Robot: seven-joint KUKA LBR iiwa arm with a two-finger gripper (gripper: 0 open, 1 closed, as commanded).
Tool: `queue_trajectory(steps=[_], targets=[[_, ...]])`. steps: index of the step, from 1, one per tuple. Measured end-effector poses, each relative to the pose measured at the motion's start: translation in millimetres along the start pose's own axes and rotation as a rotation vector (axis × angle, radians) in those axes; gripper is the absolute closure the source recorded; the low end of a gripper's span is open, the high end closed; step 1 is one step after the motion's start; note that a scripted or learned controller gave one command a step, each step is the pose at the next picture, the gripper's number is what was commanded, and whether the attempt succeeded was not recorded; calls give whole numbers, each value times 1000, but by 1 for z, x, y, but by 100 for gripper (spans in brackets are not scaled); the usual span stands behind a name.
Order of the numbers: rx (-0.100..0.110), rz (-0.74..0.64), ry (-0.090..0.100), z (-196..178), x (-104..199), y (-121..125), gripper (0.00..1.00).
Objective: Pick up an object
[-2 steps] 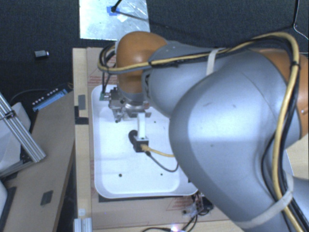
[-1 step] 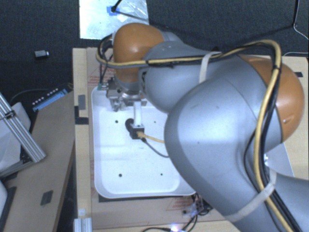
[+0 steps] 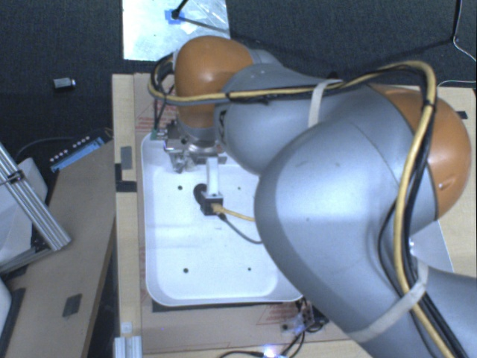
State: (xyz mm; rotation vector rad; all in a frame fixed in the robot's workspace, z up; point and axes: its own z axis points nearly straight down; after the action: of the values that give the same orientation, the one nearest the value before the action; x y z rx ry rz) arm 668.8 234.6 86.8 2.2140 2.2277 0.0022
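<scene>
The gripper [image 3: 195, 155] hangs over the far end of the white bin [image 3: 179, 263]; how wide it stands, I cannot tell. Its target is unclear, perhaps under the arm [image 3: 335, 200] covering the bin's right side, so it may close on nothing.

Light: even, diffuse, from overhead. White bin [image 3: 171, 274] is bright and close to washed out below the gripper [image 3: 197, 162]; only a faint soft shadow lies on the bin floor just beneath it. Broad dull sheen on the orange band [image 3: 209, 66] above the gripper and on the grey arm link [image 3: 328, 200] to its right. Silvery sheet [image 3: 160, 21] beyond the gripper glares in patches. Dark cloth [image 3: 59, 21] around it reads dim. Whole frame is slightly soft and low in detail, and the near arm link is softest.
</scene>
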Motion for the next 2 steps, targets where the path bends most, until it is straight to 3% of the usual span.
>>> queue_trajectory(steps=[2], targets=[[0,0,0,1,0,0,100]])
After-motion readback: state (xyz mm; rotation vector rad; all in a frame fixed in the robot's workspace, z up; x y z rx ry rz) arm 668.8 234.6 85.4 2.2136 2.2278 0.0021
